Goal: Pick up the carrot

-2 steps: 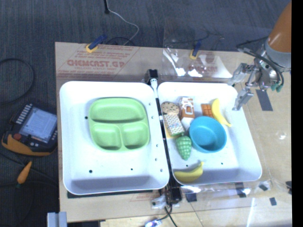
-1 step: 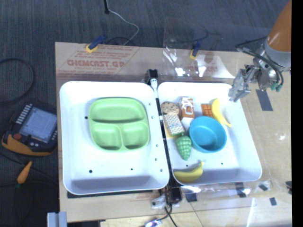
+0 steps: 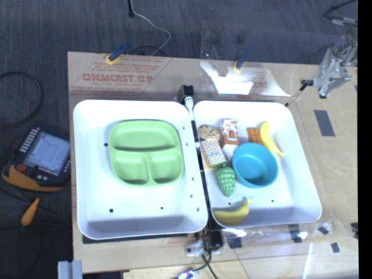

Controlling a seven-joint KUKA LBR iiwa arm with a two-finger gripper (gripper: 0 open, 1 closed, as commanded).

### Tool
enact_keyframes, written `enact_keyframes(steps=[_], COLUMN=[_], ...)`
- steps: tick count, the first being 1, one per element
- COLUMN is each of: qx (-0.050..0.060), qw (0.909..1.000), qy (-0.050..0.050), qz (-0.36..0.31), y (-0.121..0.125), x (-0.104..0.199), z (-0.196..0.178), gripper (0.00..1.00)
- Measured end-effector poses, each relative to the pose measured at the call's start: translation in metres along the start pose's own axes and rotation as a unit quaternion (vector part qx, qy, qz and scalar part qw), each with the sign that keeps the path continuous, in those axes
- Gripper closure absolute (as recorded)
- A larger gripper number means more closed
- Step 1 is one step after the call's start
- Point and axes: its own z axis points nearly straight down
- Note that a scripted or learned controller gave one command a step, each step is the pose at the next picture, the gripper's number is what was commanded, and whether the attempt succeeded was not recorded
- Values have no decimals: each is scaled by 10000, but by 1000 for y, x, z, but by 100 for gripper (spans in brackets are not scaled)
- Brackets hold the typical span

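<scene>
A small orange piece [image 3: 253, 134], which looks like the carrot, lies in the right bin [image 3: 302, 179] near its back. It is wedged between a brown and white carton [image 3: 229, 131] and a yellow banana [image 3: 269, 137]. The blue bowl [image 3: 256, 164] just in front hides its lower end.
The right bin also holds a second banana [image 3: 232, 212] at the front, a green knobbly fruit [image 3: 226, 181], a cookie [image 3: 208, 133] and a speckled bar [image 3: 213, 153]. A green divided plate [image 3: 145, 153] sits in the left bin [image 3: 87, 214]. A metal stand [image 3: 334, 68] rises at the back right.
</scene>
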Motion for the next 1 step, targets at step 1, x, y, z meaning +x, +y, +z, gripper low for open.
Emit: enact_keyframes(steps=[1], qx=[-45], qw=[9994], qy=[57], qz=[345], y=[46], x=[-34], z=[23], gripper=[100])
